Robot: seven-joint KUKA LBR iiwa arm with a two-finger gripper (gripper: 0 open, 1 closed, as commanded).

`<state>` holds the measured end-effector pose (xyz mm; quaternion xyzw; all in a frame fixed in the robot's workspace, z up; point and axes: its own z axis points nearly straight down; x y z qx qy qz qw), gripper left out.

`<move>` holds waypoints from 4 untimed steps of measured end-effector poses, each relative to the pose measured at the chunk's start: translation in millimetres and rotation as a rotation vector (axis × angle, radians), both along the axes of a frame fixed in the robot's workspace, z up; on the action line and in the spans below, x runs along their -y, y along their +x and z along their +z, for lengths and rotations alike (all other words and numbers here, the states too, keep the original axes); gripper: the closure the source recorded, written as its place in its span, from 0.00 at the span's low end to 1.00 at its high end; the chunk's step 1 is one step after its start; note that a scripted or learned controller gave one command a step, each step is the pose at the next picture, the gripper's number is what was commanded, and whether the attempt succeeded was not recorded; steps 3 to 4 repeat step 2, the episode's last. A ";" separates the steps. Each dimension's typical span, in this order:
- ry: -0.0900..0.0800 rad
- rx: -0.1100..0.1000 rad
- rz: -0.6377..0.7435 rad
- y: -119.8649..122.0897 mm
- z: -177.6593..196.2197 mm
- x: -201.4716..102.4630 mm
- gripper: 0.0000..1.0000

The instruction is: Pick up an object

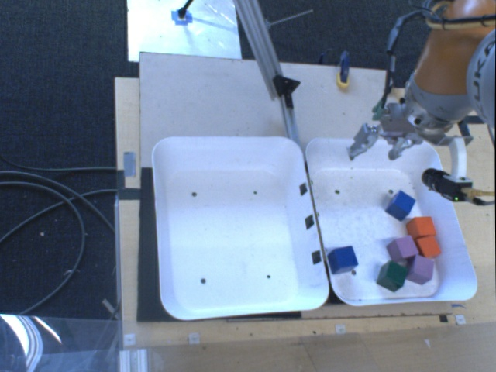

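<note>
My pincer hung over the far edge of the right bin, its two fingers spread apart with nothing between them. The blocks lay well apart from it, toward the near side of that bin: a blue block nearest me, two orange blocks just beyond it, two purple blocks touching them, and a green block beside those. Another blue block sat alone near the bin's left wall. The left bin stood alongside.
</note>
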<state>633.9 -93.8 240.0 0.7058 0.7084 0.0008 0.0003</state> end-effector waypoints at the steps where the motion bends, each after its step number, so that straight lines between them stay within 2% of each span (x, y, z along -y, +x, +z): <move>1: -0.003 0.000 -0.007 -29.6 17.7 52.7 0.00; 2: -0.004 0.005 -0.005 -50.5 62.8 86.4 0.00; 4: -0.004 0.005 -0.005 -50.5 62.8 86.4 0.00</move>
